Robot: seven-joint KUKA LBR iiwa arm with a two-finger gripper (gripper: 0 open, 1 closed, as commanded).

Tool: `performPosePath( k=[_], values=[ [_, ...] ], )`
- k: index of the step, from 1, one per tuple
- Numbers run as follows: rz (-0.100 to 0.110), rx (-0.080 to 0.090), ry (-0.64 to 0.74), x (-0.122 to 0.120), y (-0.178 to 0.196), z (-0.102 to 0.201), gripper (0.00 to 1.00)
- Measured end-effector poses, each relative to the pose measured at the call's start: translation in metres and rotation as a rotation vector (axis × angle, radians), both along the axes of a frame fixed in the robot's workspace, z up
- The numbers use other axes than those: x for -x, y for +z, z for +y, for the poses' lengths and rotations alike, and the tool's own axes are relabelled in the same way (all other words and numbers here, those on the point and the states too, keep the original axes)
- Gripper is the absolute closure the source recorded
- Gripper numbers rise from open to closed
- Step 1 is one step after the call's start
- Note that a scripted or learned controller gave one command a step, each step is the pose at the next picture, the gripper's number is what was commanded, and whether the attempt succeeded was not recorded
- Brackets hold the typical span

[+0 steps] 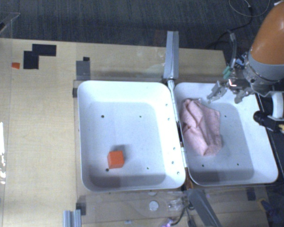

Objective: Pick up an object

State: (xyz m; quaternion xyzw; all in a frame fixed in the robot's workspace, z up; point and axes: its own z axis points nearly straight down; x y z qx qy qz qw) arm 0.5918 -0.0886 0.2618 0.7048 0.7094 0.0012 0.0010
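Note:
A crumpled pink cloth point(201, 126) lies in the right bin point(246, 169), toward its left side. A small orange block point(116, 159) sits on the floor of the left bin point(146, 98), near the front left. My gripper point(228, 93) hangs over the back edge of the right bin, up and to the right of the cloth. Its two fingers point(217, 92) are spread apart with nothing between them. The arm's orange band rises behind it at the far right.
A grey metal divider point(171, 56) runs between the two bins at the back. Black markers point(38, 55) and a small orange square point(15, 65) sit on the wooden bench at the far left. Cables and black fittings point(270, 119) crowd the right bin's right edge.

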Motion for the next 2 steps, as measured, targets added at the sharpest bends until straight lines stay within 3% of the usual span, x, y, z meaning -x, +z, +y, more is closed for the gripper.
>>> performPosePath(
  k=[1, 2],
  values=[
    [0.0, 0.001, 0.035, 0.019, -0.137, -0.028, 0.0],
    [-0.019, 0.004, 0.12, 0.033, -0.168, -0.025, 0.0]
  ],
)
